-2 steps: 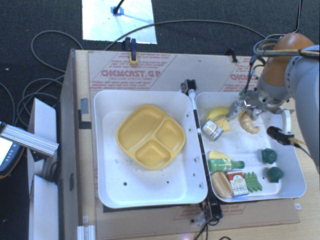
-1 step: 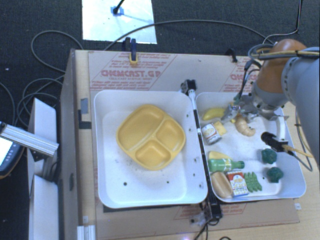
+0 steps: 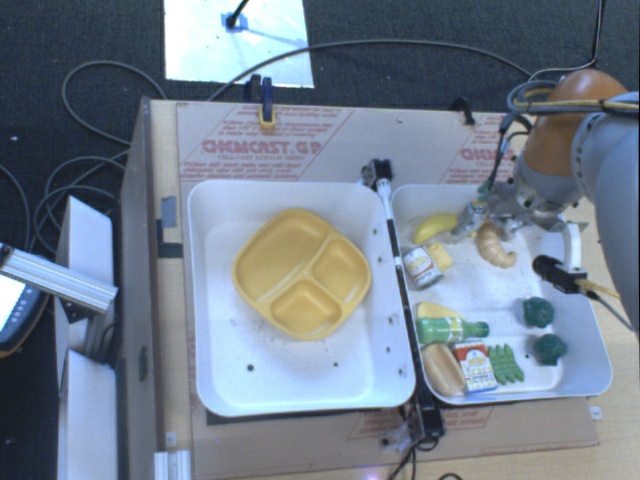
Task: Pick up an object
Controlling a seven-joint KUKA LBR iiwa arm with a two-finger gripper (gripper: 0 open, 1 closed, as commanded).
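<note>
Gripper (image 3: 484, 214) at the far edge of the right bin (image 3: 590, 373), low over its upper part, at the end of the grey arm (image 3: 600, 153) that reaches in from the right. Whether the gripper is released or clenched cannot be told at this slant, and nothing can be made out in its hold.

Nearest things: a croissant (image 3: 495, 246) just below the gripper, close to or touching it, long axis running from upper left to lower right; a banana (image 3: 435, 227) just to its left, long axis nearly level across the bin. Either would serve as the object to pick up; the croissant appears the closer, lying toward the near side of the bin from the gripper.

Farther off in the same bin: a small jar (image 3: 421, 266) by the divider, a green bottle (image 3: 452, 329) lying on its side, a hot dog (image 3: 444, 370), a small carton (image 3: 477, 366), green beans (image 3: 508, 363) and two broccoli pieces (image 3: 538, 311) near the right wall.

Left bin (image 3: 215, 368): a yellow divided plate (image 3: 302, 272), well apart from the gripper.

Judgement: the pick has not yet been made; a short descent toward the croissant, with the grip set across its long axis, seems the likely need.
</note>
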